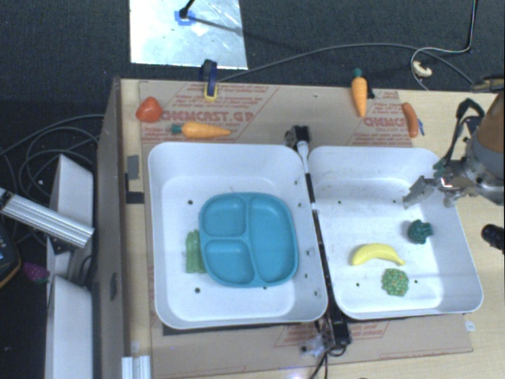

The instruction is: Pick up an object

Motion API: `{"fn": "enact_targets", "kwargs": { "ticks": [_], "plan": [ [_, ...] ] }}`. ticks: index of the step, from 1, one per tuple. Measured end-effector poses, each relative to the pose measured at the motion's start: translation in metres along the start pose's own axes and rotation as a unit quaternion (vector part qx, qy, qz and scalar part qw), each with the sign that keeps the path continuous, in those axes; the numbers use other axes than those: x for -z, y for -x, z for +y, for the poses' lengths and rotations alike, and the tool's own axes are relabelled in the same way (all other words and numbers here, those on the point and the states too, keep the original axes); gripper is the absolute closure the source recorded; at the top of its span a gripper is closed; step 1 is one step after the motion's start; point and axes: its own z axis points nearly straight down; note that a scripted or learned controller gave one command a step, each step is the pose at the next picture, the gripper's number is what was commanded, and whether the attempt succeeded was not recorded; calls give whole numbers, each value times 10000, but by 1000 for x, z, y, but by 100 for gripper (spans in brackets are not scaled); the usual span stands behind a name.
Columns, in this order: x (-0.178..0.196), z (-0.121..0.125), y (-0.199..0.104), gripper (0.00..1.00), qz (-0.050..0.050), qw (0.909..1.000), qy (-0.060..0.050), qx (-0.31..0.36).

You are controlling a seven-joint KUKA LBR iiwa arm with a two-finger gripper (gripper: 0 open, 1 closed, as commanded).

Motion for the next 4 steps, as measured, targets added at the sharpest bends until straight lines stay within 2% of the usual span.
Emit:
{"fn": "enact_targets", "kwargs": {
  "ticks": [1, 2, 3, 4],
  "plan": [
    [-60, -13, 0, 0, 6, 10000, -11, -1],
    [-96, 2, 0, 0, 3, 10000, -4, 10],
    [-85, 3, 0, 100, -4, 10000, 13, 20],
    [-85, 3, 0, 0, -3, 10000, 12, 18]
  ]
}}
